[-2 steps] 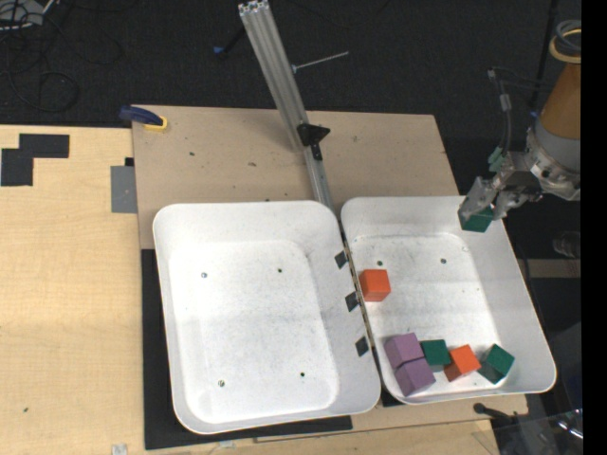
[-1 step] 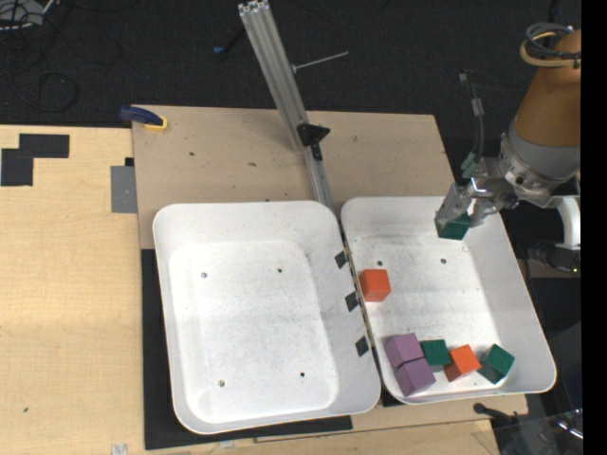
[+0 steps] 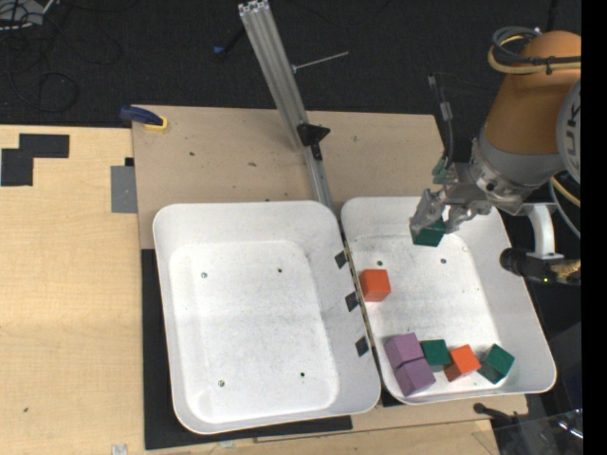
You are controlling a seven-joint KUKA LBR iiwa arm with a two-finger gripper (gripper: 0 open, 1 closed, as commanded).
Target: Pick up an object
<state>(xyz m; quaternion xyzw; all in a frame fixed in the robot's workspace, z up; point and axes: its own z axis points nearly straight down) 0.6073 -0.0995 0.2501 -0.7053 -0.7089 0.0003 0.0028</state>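
So you'll see the gripper (image 3: 432, 224) clamped on a green block (image 3: 429, 237) | block's top hidden by fingers | hangs over right bin (image 3: 517, 297), far end | squat, tilted slightly, no clear long axis

The scene is lit evenly and fairly brightly from above, and no hard glare is seen. The two white bins (image 3: 248, 218) in the lower half of the frame are rendered bright, nearly washed out, with faint grey shading along their inner walls. Short, soft shadows are cast beneath the small blocks (image 3: 375, 285) at centre right. The upper band of the frame is left dark, and detail there is largely lost. Focus is held reasonably across the bench (image 3: 228, 154), though fine grain and slight softness are noticed throughout. Little distortion is seen at the edges.
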